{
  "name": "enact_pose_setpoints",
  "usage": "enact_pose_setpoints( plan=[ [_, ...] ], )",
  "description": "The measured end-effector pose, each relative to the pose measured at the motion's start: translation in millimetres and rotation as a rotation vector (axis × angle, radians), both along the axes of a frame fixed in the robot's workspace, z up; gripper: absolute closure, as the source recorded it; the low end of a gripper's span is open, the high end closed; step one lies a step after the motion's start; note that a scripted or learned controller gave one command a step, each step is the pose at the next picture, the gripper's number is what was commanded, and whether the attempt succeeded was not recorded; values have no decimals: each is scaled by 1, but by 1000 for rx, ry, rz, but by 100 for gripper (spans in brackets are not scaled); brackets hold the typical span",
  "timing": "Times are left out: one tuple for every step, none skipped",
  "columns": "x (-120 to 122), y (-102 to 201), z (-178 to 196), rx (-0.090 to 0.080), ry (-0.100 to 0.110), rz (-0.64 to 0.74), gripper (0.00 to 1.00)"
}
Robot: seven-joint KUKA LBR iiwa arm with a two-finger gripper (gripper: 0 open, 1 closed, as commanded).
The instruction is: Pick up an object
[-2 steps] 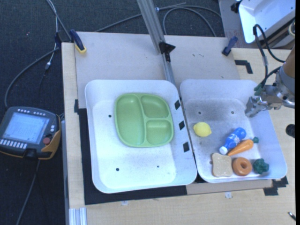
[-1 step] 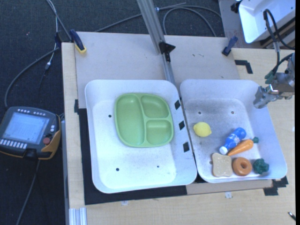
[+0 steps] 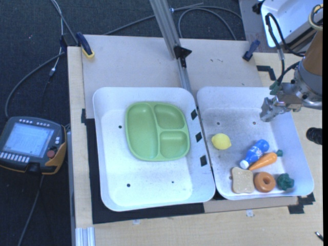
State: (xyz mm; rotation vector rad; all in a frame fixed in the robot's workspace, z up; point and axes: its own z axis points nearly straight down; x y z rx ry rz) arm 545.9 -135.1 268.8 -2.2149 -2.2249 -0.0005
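No text, label or number can be read anywhere.

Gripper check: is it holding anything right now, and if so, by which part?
Nothing is held. The gripper hangs above the right bin's far side, with no object at its tip; the lemon lies in the bin.

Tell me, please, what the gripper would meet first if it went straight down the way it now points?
Probably the bare floor of the right bin near its far right corner. The gripper hangs above that spot, well clear of the lemon and blue bottle, though depth is hard to judge.
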Motion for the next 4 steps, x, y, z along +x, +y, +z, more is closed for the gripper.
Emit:
enact_pose_setpoints(
  plan=[
    [11,51,-17,1,1,1,100],
    [9,105,-15,1,0,1,100],
    [17,160,-33,1,3,2,100],
    [21,216,-48,1,3,2,100]
  ],
)
